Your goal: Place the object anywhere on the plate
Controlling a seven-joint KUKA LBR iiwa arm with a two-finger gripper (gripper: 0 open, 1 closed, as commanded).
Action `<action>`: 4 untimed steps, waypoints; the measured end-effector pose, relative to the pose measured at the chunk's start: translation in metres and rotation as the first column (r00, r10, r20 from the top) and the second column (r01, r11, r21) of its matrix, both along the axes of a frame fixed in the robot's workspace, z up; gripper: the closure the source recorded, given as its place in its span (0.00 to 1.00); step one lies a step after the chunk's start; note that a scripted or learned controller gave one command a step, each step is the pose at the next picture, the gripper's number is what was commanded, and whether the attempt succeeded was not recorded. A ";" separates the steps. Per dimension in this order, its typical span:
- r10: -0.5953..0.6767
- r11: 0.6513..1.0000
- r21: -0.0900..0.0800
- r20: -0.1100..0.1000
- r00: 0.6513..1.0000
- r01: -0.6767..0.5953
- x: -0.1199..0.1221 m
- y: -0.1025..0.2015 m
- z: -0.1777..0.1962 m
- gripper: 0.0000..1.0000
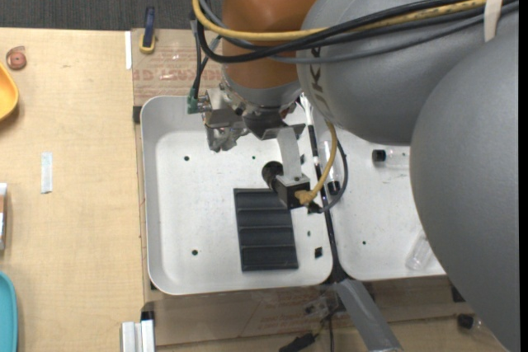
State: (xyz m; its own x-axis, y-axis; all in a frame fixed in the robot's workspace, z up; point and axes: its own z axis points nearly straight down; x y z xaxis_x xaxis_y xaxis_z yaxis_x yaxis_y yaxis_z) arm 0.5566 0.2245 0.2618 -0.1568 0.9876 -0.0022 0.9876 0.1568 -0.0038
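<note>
**Ribbed block lies flat in the left bin, gripper beyond it**

Closest to the lens, the grey arm (412, 53) bulks across the right side and hides most of the right bin (371, 210). On the strip of that bin's floor left in view lie a pale, glassy shape (417, 255), too faint to name, and farther back a small black piece (379, 154).

At the front left corner a teal rim (4, 309) cuts into view beside the wooden table (82, 243), with a metal bracket (136, 334) near the bin's front corner.

The black ribbed block (266, 231) lies flat on the floor of the left bin (147, 202). It sits in the front right part, close to the wall shared with the right bin, its long side running front to back. Its top is in plain view.

Beyond it, over the far half of the same bin, the gripper (219, 138) hangs under the orange band (264, 4), apart from the block. The wrist and its cables cover the view here, so I cannot tell how wide the gripper stands or whether it has hold of anything.

Out on the table to the left lie a white strip (46, 173), then a yellow-orange curved thing (7, 95) at the edge, then a reddish disc (15, 58). Farthest back, a blue clamp (148, 29) stands at the bench's far edge.
</note>
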 end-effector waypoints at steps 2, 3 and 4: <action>-0.005 1.000 -0.002 -0.002 1.000 0.005 0.001 -0.003 0.007 1.00; -0.006 1.000 -0.002 -0.003 1.000 0.006 0.001 -0.003 0.008 0.00; -0.011 1.000 -0.005 -0.005 1.000 0.011 0.002 -0.005 0.015 1.00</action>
State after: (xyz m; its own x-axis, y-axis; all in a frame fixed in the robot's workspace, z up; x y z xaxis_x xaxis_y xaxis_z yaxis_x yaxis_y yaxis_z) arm 0.5586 0.2191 0.2769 -0.1461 0.9892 -0.0063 0.9892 0.1461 -0.0098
